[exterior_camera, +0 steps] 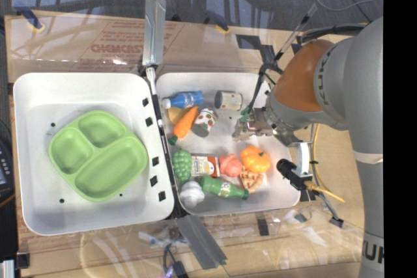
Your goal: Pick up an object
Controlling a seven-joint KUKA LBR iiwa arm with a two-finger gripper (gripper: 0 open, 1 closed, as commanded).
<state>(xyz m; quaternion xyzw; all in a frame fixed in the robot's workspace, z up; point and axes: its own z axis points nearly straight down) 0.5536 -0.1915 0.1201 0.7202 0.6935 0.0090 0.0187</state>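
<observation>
In the left bin sits one green divided plate. The right bin holds one blue bottle, one carrot, one cup, one can, one green bottle and one orange pumpkin, just below the gripper; whether it is spread, I cannot tell.

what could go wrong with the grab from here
The claw hangs over a bare patch of the right bin, so closing here would likely catch nothing. The toys are packed tight: the orange pumpkin touches the waffle piece and the green bottle lies against both, so a descent there may pinch two things or push them aside. The small can lies on its side and could roll away if nudged.
</observation>
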